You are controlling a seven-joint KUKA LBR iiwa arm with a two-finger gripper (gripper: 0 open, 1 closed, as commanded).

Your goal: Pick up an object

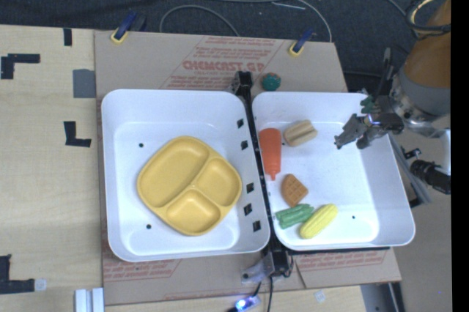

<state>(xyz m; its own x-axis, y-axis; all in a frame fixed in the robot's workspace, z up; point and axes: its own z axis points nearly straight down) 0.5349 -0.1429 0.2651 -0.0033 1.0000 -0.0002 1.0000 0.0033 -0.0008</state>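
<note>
The right bin holds several toy foods: an orange carrot along its left wall, a tan bread roll, a brown waffle, a green pea pod and a yellow corn cob. My gripper hangs over the bin's upper right part, to the right of the bread roll, with its dark fingers spread apart and nothing between them. The left bin holds a yellow divided plate.
A small teal object lies on the cardboard just behind the bins. Black clips join the bins along the middle divider. Cables run across the dark floor at the back. The arm's body stands at the right edge.
</note>
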